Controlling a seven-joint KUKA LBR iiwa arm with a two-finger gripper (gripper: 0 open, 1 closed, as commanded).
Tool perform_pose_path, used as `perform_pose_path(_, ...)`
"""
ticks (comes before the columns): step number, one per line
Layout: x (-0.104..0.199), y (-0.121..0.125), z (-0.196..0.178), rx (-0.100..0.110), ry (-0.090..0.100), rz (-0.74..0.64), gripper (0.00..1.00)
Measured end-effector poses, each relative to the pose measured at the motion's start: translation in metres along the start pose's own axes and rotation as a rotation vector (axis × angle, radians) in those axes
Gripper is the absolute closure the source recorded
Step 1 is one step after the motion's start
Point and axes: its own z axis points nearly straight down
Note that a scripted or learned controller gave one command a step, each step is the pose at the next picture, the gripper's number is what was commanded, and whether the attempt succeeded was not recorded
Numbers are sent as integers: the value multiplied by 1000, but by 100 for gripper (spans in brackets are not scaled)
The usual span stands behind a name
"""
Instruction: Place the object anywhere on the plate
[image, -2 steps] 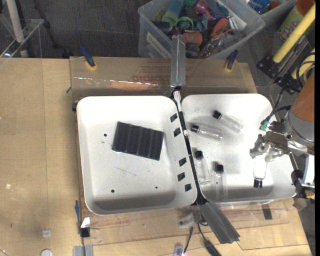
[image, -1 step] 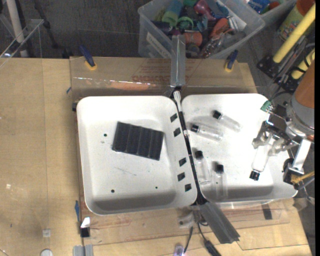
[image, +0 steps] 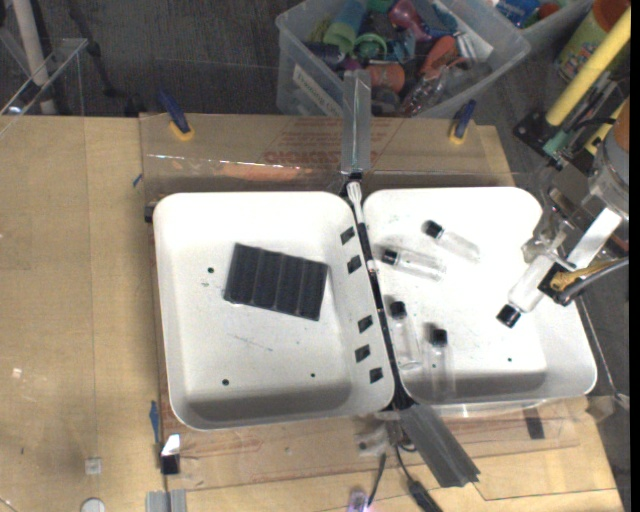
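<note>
One clear vial (image: 522, 296) with a black cap is clamped in the gripper (image: 545, 280), above the right bin (image: 570, 370). It must yet travel to the dark plate (image: 276, 281) in the left bin (image: 190, 380).

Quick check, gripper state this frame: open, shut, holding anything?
Gripper: shut on a clear vial with a black cap, held above the right bin.
</note>
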Motion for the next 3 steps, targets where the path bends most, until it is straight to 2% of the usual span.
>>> perform_pose_path(1,31,-47,76,4,-2,465,100)
perform_pose_path(2,72,-110,88,1,1,409,100)
perform_pose_path(3,134,-199,124,0,1,310,100)
